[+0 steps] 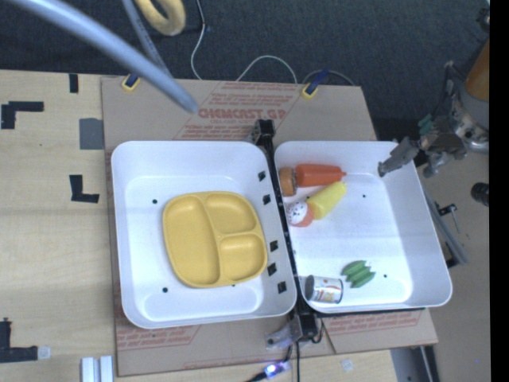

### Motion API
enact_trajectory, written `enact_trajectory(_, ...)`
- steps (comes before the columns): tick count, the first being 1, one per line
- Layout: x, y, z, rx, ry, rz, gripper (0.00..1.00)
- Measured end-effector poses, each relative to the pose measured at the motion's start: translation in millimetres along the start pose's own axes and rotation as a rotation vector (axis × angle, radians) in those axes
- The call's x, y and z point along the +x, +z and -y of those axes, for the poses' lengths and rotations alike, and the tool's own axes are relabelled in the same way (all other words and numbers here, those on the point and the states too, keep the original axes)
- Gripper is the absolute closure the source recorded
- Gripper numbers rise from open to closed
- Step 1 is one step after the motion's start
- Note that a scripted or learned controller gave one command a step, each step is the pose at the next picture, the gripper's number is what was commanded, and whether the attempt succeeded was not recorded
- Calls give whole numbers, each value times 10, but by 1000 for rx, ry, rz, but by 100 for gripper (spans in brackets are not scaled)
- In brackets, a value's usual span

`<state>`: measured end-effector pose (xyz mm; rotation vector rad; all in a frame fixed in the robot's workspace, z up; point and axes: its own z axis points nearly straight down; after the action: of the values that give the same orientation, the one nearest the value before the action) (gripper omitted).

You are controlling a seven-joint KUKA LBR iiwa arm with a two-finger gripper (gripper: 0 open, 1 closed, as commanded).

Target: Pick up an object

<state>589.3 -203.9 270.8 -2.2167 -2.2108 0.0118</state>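
My jaws sit over the far-right rim of the right bin (433, 281); wide or narrow, can't tell from this angle. Nothing visible between them. Pick candidates are all in that bin, view-left of the jaws: orange carrot (320, 173) nearest, yellow piece (328, 200) touching it just below, small white-and-red ball (299, 214) beside that. Green piece (358, 274) and silver can (324, 290) are well apart, near the front wall. The left bin (127, 213) holds the yellow divided plate (215, 237).
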Motion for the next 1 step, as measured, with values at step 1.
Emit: enact_trajectory(1,8,-71,-21,-12,-4,3,0)
